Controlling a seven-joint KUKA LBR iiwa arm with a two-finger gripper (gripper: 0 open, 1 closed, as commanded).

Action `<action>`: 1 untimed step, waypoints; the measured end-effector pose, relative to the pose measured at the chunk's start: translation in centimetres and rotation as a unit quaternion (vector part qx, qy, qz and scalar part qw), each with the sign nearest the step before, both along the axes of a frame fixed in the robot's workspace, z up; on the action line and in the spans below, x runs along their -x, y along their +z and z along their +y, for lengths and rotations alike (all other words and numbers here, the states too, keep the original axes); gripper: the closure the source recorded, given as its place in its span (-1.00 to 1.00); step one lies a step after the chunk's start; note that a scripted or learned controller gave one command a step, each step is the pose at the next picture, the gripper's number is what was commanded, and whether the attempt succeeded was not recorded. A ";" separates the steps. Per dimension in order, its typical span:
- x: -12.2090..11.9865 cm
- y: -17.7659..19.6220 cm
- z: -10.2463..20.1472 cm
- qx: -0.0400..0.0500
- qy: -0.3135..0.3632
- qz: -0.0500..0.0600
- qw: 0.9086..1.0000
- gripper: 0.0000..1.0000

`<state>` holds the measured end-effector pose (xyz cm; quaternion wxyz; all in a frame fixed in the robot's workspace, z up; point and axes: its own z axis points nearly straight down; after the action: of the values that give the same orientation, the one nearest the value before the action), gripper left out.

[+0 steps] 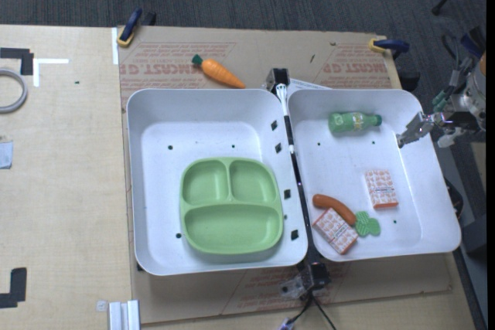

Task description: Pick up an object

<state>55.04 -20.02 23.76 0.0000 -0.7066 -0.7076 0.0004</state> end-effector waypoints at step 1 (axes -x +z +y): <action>3.2 -13.6 1.5 0.000 -0.030 0.000 1.000 -1.00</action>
<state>51.82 -18.49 10.11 0.0004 -0.7278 -0.6858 0.0002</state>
